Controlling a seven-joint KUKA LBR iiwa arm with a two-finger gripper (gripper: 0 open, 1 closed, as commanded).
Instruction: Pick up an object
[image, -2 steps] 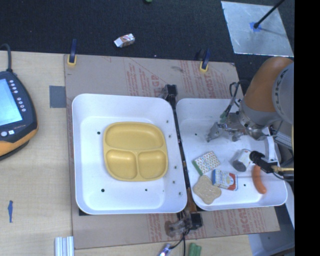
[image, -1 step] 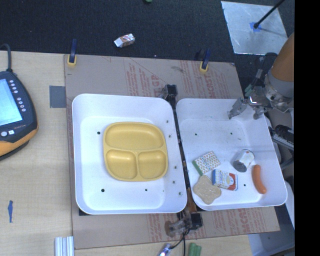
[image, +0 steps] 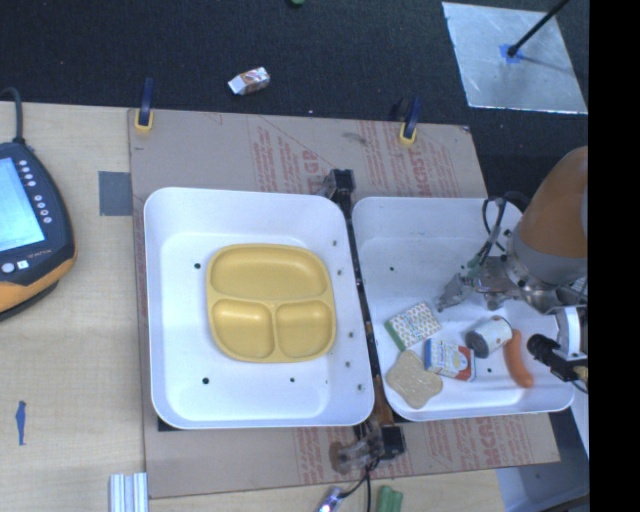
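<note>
1. Camera view: gripper (image: 462, 290) low in right bin (image: 400, 225), fingers apparently spread, gripping nothing.
2. Checkered packet (image: 413, 324), small carton (image: 447, 357), cylinder (image: 488, 335), carrot (image: 518, 361) nearby.
3. Yellow divided plate (image: 270, 301) in left bin (image: 175, 390).

Wooden bench (image: 70, 380) under cardboard sheet (image: 250, 150); dark floor (image: 330, 50) beyond.

Bench (image: 70, 380) under two white bins (image: 170, 390)

One fixed overhead camera looks slantwise down on both bins (image: 160, 300).
</note>
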